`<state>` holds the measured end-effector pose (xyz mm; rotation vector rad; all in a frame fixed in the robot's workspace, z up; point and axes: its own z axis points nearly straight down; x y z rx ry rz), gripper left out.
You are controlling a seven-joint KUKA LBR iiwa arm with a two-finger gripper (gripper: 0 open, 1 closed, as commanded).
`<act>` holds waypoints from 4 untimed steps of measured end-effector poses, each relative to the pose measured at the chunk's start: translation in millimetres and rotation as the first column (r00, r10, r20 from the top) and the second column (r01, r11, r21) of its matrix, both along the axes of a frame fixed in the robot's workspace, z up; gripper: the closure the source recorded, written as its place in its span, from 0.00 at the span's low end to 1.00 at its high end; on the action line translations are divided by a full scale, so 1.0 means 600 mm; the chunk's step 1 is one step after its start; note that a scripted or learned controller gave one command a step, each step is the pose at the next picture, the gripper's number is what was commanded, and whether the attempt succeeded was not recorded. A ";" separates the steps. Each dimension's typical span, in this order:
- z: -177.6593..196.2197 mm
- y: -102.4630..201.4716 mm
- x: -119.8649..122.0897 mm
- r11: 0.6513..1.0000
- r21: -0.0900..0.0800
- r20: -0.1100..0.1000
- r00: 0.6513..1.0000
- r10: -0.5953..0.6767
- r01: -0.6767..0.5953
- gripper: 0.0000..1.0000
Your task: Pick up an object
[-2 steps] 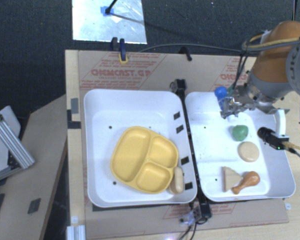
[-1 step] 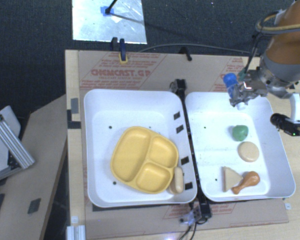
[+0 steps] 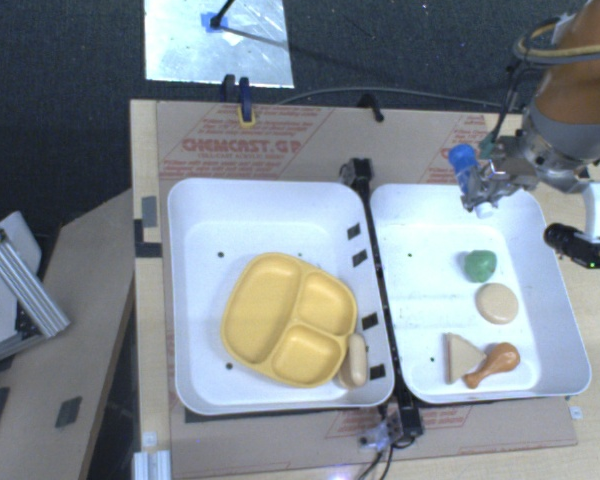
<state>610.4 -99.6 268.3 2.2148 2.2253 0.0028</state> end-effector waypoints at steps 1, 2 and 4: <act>-0.013 0.088 -0.037 1.000 0.002 -0.003 1.000 0.004 -0.004 1.00; -0.007 0.177 -0.056 1.000 0.002 -0.002 1.000 0.005 -0.005 1.00; -0.057 0.343 -0.102 1.000 0.002 -0.003 1.000 0.004 -0.004 1.00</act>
